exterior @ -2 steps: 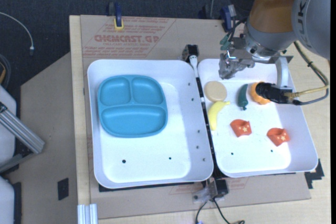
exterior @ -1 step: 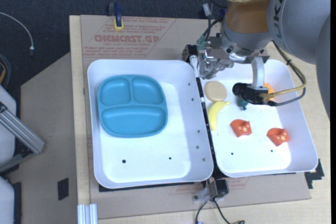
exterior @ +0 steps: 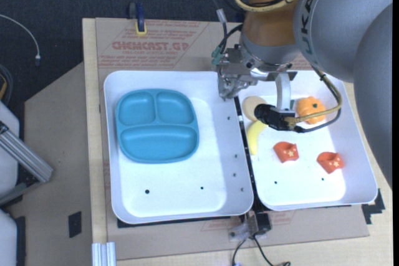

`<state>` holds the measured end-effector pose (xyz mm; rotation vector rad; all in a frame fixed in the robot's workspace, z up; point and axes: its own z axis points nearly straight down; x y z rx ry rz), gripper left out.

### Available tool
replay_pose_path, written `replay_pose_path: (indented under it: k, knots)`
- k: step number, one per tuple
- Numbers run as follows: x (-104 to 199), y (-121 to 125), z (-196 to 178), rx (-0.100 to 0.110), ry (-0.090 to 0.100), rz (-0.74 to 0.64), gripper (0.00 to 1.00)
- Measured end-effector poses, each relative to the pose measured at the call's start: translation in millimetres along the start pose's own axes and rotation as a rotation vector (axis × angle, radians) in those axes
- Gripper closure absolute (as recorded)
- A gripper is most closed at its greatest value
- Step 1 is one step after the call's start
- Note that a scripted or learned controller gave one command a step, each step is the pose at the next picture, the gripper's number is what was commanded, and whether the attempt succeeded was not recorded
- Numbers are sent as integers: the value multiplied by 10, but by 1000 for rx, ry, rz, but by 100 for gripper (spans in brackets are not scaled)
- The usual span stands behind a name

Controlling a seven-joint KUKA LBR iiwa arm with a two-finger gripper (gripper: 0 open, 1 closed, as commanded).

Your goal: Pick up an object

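My gripper (exterior: 228,88) hangs over the far end of the ridge between the two bins, with nothing seen in it. Just right of it, in the right bin (exterior: 312,196), a yellow banana (exterior: 254,135) lies along the left wall, its pale end pointing toward the gripper. An orange fruit (exterior: 310,107) sits further right, partly behind a cable. Two red strawberry-like pieces lie nearer the front, one in the middle (exterior: 286,151) and one to the right (exterior: 330,161).
A blue divided plate (exterior: 157,125) lies in the far half of the left bin (exterior: 181,196). The arm's big grey body covers the right bin's far right corner. A cardboard sheet (exterior: 149,40) lies under both bins.
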<state>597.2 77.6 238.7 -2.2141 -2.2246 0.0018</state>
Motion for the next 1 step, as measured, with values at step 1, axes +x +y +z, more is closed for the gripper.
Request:
replay_pose_path:
  k: [1]
  knots:
    - [-25,3,-1,0,-1,4,0]
